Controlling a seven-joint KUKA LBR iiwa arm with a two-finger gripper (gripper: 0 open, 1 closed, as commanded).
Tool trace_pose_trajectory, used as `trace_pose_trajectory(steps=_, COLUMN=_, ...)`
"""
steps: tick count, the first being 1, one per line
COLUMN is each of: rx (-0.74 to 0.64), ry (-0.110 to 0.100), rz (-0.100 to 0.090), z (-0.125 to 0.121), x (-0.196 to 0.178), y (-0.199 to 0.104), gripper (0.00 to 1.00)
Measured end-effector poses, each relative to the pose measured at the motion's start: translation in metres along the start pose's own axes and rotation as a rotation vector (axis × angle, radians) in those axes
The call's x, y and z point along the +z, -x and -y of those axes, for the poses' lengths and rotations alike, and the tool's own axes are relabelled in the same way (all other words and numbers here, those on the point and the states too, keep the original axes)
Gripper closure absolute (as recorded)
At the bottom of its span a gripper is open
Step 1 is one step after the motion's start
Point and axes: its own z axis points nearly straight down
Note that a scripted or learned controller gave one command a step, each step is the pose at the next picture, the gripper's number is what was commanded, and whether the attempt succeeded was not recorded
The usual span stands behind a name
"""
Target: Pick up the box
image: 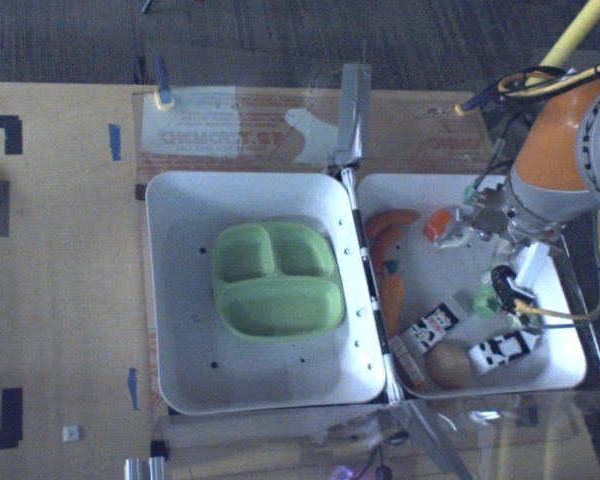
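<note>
The counter (60, 268) bears two bins. The left bin (170, 298) has a green divided plate (277, 278) at its middle. The arm (565, 158) bends in over the right edge of the right bin (565, 366), wrist low, with the claw (472, 220) reaching toward the far-left corner. Whether the claw is clenched cannot be told. A box (435, 325) and a second box (505, 350) lie along that bin's near edge, with a brown lump (447, 364) between them.

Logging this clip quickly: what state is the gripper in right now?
Gripper: cannot be told; it hangs over the right bin.
</note>
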Motion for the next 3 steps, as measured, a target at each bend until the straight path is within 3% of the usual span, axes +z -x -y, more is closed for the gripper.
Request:
trace_pose_trajectory(steps=1, rx=0.04, ry=0.002, rz=0.0, z=-0.036, x=0.04, y=-0.049, gripper=0.0)
trace_pose_trajectory(steps=2, rx=0.037, ry=-0.001, rz=0.002, z=-0.036, x=0.03, y=-0.05, gripper=1.0)
trace_pose_trajectory(steps=3, rx=0.14, ry=0.002, rz=0.001, z=-0.018, x=-0.085, y=-0.102, gripper=1.0)
